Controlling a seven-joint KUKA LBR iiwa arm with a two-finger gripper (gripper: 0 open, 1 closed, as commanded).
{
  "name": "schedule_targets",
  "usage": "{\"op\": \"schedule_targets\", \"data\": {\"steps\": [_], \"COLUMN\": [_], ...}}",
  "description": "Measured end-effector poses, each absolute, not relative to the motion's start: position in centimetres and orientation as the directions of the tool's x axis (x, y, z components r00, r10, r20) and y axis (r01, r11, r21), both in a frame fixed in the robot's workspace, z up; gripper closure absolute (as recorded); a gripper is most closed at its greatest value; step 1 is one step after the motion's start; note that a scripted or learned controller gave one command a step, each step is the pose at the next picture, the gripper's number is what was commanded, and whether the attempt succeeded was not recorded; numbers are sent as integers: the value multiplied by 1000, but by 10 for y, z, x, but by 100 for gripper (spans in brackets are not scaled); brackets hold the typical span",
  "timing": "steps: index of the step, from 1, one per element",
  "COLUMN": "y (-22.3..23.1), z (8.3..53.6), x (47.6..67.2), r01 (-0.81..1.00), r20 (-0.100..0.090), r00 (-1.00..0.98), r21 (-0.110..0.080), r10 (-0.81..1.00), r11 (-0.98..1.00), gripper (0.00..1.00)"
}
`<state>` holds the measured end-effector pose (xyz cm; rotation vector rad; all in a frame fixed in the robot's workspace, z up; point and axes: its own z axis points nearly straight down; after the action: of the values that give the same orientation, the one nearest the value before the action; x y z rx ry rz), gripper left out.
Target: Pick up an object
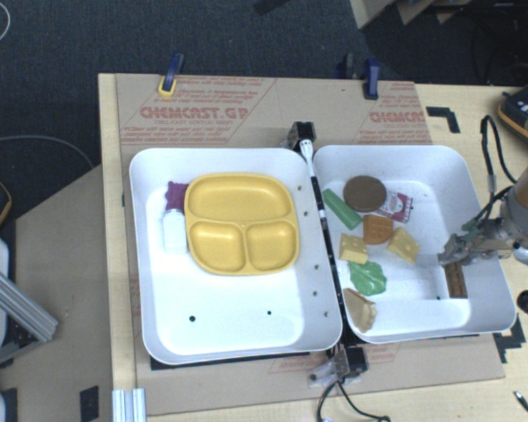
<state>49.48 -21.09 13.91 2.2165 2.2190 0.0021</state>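
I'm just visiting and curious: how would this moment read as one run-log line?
gripper: low at right bin's right side | beside: brown block | held: nothing seen | yellow tray: left bin

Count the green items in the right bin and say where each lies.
2. A long green piece lies slanted near the right bin's left wall, beside the brown disc. A green lump sits lower, toward the front. Others may hide under the pile.

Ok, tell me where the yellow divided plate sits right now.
The yellow divided plate lies in the left bin, toward its far side, with a small white bottle against its left edge.
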Motion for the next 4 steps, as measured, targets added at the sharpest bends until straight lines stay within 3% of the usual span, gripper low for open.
{"op": "schedule_targets", "data": {"steps": [2, 4], "y": [-214, -114], "z": [227, 243], "x": [507, 505], "r01": [1000, 1000], "r20": [-3, 3], "r00": [-2, -7], "r21": [6, -1], "r10": [1000, 1000], "r11": [2, 7], "gripper": [100, 100]}}
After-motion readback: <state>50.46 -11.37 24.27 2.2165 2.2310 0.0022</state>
